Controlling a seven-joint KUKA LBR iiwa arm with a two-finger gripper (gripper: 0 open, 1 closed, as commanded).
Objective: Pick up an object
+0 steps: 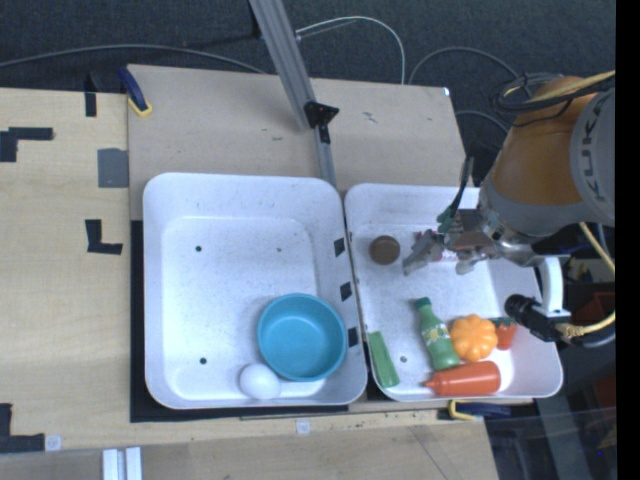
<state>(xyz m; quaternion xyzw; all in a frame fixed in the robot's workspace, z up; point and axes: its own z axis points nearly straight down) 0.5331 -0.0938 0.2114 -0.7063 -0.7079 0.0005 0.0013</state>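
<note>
My gripper (437, 253) hangs over the right bin (400, 204), its fingers spread open with nothing between them. A small brown round object (385, 250) lies just left of the fingertips, apart from them. Below the gripper lie a green bottle (434, 333), an orange pumpkin-shaped toy (473, 336), a red-orange carrot-like piece (466, 378) and a flat green piece (382, 358) near the bin's left wall.
The left bin (200, 208) holds a blue bowl (302, 336) and a white ball (260, 380) at its front. A grey pole (290, 58) slants down to the seam between the bins. Cables trail at the back right.
</note>
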